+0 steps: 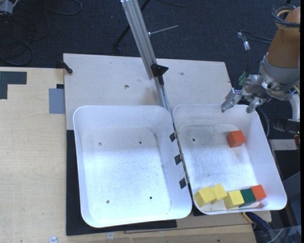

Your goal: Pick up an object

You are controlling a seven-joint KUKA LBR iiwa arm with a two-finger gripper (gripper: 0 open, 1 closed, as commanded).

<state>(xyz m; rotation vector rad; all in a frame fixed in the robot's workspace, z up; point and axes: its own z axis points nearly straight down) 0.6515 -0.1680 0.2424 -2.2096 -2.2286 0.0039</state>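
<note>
Tool (239, 100) — fingers spread, holding nothing — poised at right bin's (273, 178) far rim; orange cube (235, 138) lies just nearer.

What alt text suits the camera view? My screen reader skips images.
The end effector hangs above the far rim of the right bin, near a lone orange cube; yellow, green and orange blocks line its near edge beside the left bin.

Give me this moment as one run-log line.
hand: above right bin's far rim, holding nothing | orange cube: loose in right bin | yellow, green, orange blocks: near edge
</note>
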